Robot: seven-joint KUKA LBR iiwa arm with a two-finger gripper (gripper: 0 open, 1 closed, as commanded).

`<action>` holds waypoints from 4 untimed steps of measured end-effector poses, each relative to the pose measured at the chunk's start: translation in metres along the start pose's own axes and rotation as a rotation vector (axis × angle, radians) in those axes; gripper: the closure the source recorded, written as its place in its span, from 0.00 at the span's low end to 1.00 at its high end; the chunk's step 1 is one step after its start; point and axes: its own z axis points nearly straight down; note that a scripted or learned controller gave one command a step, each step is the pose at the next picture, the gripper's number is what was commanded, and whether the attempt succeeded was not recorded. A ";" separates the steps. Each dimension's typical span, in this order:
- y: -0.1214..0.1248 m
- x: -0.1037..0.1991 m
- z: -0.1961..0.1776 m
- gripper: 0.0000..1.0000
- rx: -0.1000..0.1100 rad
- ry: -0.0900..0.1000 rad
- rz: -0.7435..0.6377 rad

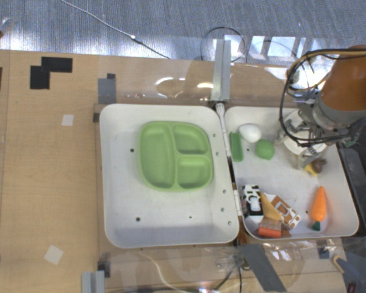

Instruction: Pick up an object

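Camera view: gripper (309, 159) low in right bin (348, 224), beside small brown object (318, 163).
Fingers: cannot tell.
Risk: nudging it away, missing.

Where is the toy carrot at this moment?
The carrot lies in the right bin, near its right wall and front corner, to the right of the orange-and-white box.
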 end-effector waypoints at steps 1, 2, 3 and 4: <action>0.047 -0.064 -0.001 0.00 0.002 -0.002 0.178; -0.014 -0.003 -0.200 0.00 0.014 -0.005 -0.045; -0.020 -0.019 -0.044 0.00 0.006 -0.003 -0.143; 0.059 -0.061 -0.005 0.00 0.002 0.000 -0.199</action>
